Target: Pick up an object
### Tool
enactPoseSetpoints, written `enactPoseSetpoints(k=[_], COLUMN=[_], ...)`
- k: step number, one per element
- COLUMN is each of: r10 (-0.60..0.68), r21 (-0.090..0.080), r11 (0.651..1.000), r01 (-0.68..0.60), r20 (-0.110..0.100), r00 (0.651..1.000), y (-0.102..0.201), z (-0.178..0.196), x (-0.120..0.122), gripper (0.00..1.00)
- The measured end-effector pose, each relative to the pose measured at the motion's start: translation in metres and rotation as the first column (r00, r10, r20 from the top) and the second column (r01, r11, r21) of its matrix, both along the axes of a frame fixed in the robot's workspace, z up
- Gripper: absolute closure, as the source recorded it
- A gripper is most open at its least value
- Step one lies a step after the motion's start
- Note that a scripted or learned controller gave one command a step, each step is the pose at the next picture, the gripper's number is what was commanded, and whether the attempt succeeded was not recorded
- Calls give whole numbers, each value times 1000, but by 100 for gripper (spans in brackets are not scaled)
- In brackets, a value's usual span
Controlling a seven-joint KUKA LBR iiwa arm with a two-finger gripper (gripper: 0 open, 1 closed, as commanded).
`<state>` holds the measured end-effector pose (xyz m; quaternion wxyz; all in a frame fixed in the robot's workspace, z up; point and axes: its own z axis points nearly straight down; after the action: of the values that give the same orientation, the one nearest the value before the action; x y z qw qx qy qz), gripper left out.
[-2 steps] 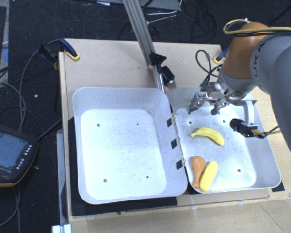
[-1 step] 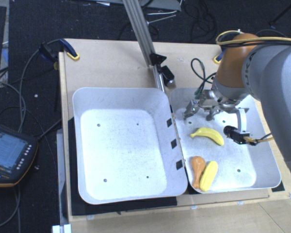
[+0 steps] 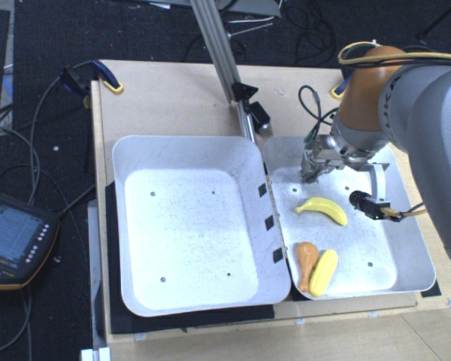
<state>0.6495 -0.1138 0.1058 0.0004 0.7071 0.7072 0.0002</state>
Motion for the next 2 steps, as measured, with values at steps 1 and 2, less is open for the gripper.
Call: enactPoseSetpoints(k=[1, 2], r10=[0, 0], r21=[0, 0], r11=[1000, 1000], r01=[0, 0], r20=[5, 4], r00=[1000, 1000], y=[3, 3], z=[63, 115], x=[3, 4], gripper=[100, 100])
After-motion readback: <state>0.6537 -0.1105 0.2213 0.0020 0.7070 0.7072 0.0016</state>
